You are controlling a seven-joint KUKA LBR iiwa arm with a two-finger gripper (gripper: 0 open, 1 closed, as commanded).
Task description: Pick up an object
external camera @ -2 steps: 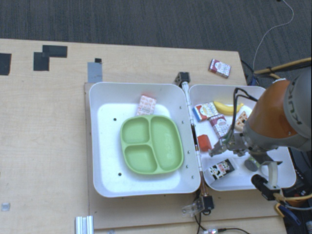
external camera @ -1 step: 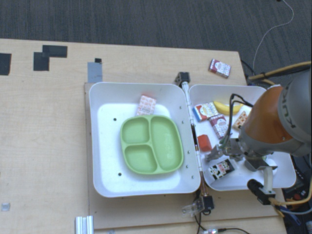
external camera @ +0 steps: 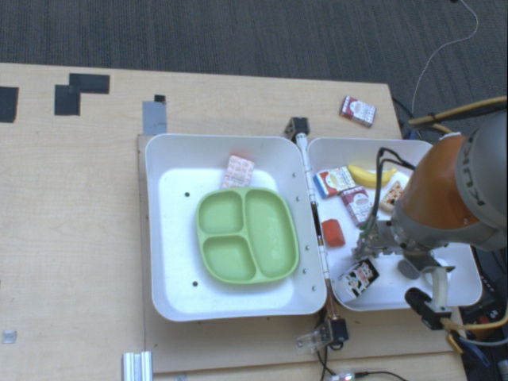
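Pale wood bench point(external camera: 79, 213), two white bins on it. Look at the right bin point(external camera: 468, 288): that is where your arm point(external camera: 444, 189) is, and it covers a lot of that bin. The gripper point(external camera: 367, 248) hangs low, just above a black and white box point(external camera: 361, 277) near the bin's front left corner. You cannot tell if the gripper is spread or pressed together, and you see nothing held in it.

That box looks like the thing to pick. It lies flat and tilted, close to the bin wall. If the gripper comes down a bit off, I think it could bump the wall or just push the box away.

A red block point(external camera: 332, 232) sits near, and a striped box point(external camera: 357, 205) and a banana point(external camera: 369, 173) lie further back. A sideways bump could knock them about.

The green plate point(external camera: 246, 235) and a small packet point(external camera: 238, 170) rest in the left bin point(external camera: 151, 213), well apart from the gripper, so they should be safe.
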